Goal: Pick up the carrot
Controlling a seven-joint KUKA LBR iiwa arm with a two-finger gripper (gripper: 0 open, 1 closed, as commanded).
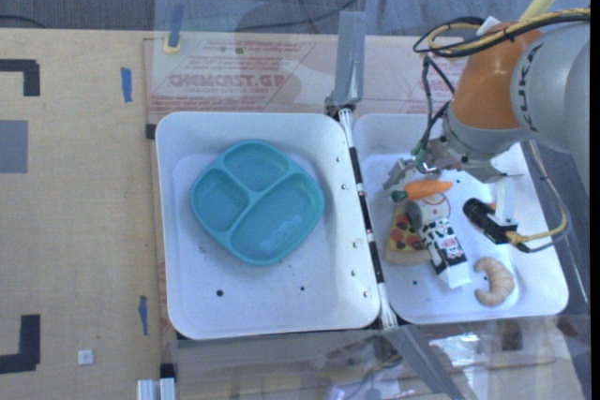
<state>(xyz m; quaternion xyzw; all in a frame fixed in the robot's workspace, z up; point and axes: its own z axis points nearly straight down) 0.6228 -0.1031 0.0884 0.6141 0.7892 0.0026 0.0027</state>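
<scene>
Approach stage: arm poised over the right bin, carrot not yet grasped.

The carrot [428, 188] lies on its side in the right bin [548, 295], toward the bin's left wall and far half, just above the pizza slice [406, 232]. The gripper [419, 166] hovers directly over it; whether the jaws are apart or together cannot be told at this angle. The next move likely calls for a straight descent astride the carrot, clear of the neighbouring bottle [444, 244]. A croissant [495, 281] lies near the bin's near right corner.
</scene>
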